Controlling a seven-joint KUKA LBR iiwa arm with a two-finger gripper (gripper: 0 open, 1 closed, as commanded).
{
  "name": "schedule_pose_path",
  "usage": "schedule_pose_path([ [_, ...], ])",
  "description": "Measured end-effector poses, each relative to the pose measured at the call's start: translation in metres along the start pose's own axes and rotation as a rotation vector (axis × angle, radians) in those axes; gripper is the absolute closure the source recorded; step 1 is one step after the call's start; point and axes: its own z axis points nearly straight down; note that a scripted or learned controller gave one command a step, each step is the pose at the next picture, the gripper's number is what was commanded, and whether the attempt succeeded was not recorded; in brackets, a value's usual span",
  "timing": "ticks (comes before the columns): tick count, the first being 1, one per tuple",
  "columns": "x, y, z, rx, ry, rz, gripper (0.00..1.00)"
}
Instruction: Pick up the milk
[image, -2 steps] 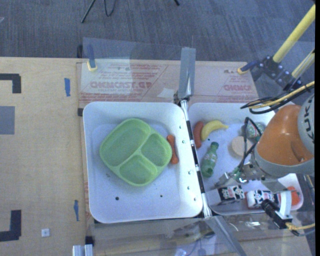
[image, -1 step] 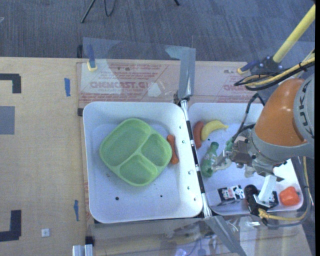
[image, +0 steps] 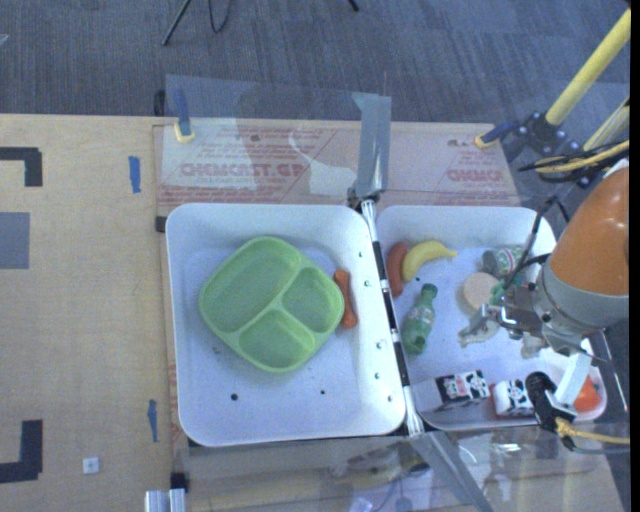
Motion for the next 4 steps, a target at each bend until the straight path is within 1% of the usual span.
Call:
schedule_pose_path([
  [1,0.007,-0.002,0.043,0.002,0.001,0.112,0.00],
  [2,0.003,0.049,0.001,-0.001,0.000,0.325,0.00],
  [3,-0.043,0.010,0.013,0.002,0.000,0.389,0.00],
  [4,0.013,-0.003,0.029,0.002,0.001,0.305,0.00],
])
